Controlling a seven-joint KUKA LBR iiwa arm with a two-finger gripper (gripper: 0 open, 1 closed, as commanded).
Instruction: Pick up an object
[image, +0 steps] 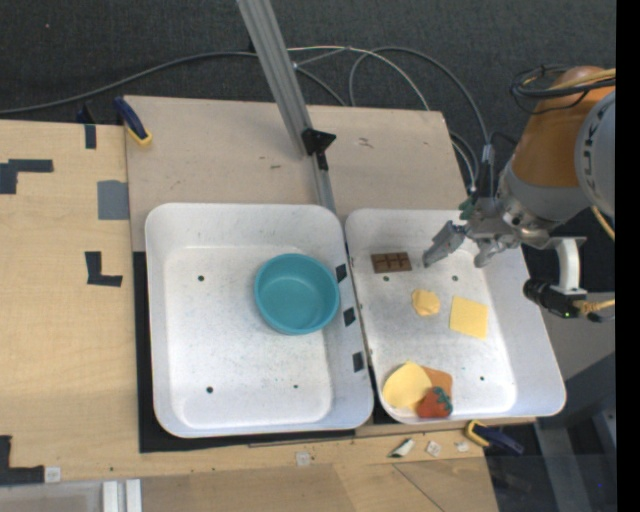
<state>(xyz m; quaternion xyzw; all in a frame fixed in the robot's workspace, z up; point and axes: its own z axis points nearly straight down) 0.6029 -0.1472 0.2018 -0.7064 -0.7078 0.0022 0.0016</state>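
Two white bins (160, 300) are sitting on the bench. We are seeing the gripper (462, 248), jaws apparently spread and holding nothing, hovering beside the brown block (391, 263) in the right-hand bin; descending off-centre risks nudging it away.

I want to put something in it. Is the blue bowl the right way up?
Yes, upright. The blue bowl in the left bin shows its open inside, with nothing in it.

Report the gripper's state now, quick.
Two-finger gripper: open, fingers spread, holding nothing, poised over the far end of the right shallow white bin, beside the brown chocolate-bar-like rectangle.
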